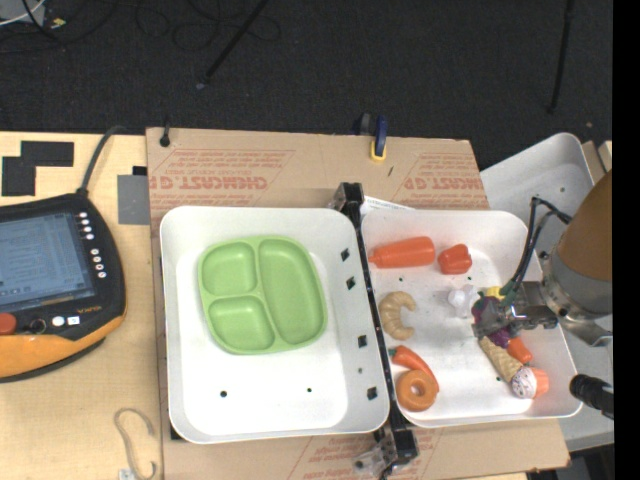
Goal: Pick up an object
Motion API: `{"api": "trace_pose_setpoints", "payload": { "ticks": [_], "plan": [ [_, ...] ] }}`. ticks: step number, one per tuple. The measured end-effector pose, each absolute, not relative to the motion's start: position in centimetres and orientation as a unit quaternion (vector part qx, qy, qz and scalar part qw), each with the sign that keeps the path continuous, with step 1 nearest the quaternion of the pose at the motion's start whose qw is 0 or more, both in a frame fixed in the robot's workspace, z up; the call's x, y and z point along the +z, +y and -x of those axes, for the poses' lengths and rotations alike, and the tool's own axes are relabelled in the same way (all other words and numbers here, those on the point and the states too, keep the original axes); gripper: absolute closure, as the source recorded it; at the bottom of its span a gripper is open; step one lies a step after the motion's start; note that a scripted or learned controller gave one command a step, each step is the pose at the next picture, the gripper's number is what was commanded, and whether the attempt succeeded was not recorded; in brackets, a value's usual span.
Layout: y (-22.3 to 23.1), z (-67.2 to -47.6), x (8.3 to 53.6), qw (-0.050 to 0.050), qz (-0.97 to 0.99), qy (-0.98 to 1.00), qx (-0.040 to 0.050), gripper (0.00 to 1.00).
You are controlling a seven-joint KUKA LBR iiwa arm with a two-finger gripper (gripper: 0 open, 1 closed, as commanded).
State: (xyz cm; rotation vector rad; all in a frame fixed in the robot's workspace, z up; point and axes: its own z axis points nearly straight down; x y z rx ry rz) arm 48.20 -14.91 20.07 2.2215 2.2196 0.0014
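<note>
Landmark for all positions: the black divider [365, 313] where the two bins meet.

Left of the divider: the left bin [190, 388] holds a green tray [263, 294] with three compartments, lying flat, well apart from the divider. Nothing sits in the tray as far as can be seen.

Right of the divider: the right bin [500, 228] holds the loose items. Just beside the divider, at mid height, lies a tan croissant [398, 311]. Below it, near the divider's lower end, an orange ring [417, 388] lies against a short carrot [407, 357]. Up and to the right of the divider lies a long orange piece [402, 252], and just beyond that a small red pepper [454, 258]. Farther right, a small pale item [461, 299] (too blurred to name).

Farthest from the divider, the gripper [495, 318] is low over the bin's right side, arm [590, 253] entering from the right. Whether it is closed on anything cannot be told; the tip is a dark blur. Directly below the tip lies a cone [503, 358] with a pale rounded end, and a small orange-red piece [519, 351] touches its side.

Progress, judged: pick not confirmed. No item appears lifted; all seem to rest on the bin floor. Likely target is the cone or something near it. Grasp and lift appear to remain.
</note>
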Motion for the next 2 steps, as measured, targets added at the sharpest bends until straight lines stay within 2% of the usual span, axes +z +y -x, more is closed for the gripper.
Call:
{"api": "trace_pose_setpoints", "payload": {
  "ticks": [1,2],
  "plan": [
    [-15.0,-48.2,22.9,0.0,-0.707,0.707,0.0002,1.0],
    [-11.0,-51.9,23.8,-0.001,-0.706,0.708,0.0006,1.0]
  ]
}}
